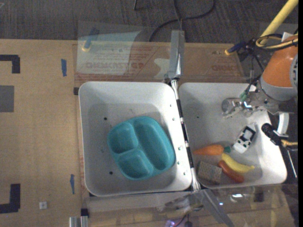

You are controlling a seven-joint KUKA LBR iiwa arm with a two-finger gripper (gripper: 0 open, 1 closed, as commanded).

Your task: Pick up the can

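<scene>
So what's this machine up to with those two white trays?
A grey and orange robot arm reaches in over the right bin, its gripper low near the bin's back. It is meant to pick up a can, but nothing shows between its fingers. In that bin lie a carrot, a banana, a sponge-like block and a small black-and-white item. The left bin holds a teal divided plate.

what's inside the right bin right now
In the right bin: a carrot, a banana lying over a red item, a brown sponge-like block and a white-and-black object. The hand hangs above its far side. The arm covers the right rim.
</scene>
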